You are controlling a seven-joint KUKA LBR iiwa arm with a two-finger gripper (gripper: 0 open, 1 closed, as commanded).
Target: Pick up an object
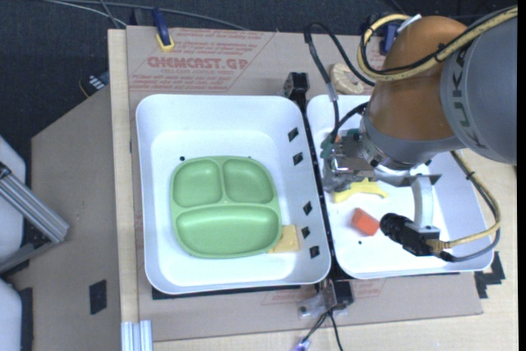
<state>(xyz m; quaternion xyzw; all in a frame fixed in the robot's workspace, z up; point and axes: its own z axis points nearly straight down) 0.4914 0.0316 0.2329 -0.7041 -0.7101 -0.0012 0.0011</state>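
Orange arm band (415, 86) looms above a yellow banana-shaped piece (362, 191).

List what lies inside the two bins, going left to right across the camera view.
green divided plate → yellow wedge → gripper → yellow banana-like piece → orange block

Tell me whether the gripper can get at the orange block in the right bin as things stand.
Probably yes. The orange block lies uncovered on the right bin's floor, just below the gripper; the yellow piece sits beside it, apart.
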